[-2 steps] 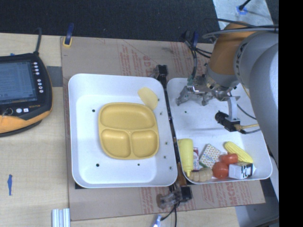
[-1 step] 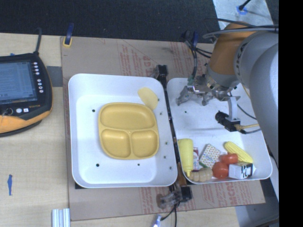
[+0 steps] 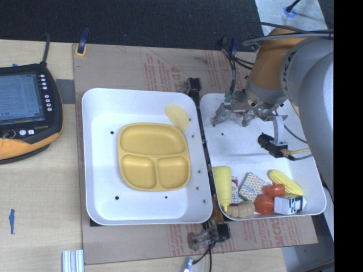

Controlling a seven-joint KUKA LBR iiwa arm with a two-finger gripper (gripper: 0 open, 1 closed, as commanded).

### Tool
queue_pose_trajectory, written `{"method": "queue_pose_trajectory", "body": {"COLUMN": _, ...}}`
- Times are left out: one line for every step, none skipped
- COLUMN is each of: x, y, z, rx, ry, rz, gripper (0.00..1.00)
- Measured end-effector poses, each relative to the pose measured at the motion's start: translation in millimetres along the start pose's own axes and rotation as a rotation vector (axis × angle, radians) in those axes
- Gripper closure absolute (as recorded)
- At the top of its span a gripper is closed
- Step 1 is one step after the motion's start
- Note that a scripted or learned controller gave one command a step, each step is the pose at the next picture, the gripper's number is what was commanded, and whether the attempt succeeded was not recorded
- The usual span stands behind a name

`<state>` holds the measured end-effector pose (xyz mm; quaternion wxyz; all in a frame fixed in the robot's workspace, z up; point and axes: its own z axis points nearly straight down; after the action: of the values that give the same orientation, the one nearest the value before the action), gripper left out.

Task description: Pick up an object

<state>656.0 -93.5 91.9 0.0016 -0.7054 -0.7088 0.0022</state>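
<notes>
The gripper (image 3: 245, 113) hangs at the upper right of the frame, over the bare top of the right bin (image 3: 227, 146), fingers spread and holding nothing. The toy foods, among them a corn cob (image 3: 285, 181) and mustard bottle (image 3: 222, 187), lie at the bin's lower end.

We see a yellow plastic corn cob (image 3: 285, 181), a red tomato (image 3: 264, 203) and a yellow bottle (image 3: 222, 186) lying near the right white bin's (image 3: 238, 146) front edge.
</notes>
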Motion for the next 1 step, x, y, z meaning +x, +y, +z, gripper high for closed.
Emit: {"method": "queue_pose_trajectory", "body": {"x": 0.2, "y": 0.0, "z": 0.0, "rx": 0.000, "ry": 0.000, "rz": 0.000, "gripper": 0.00}}
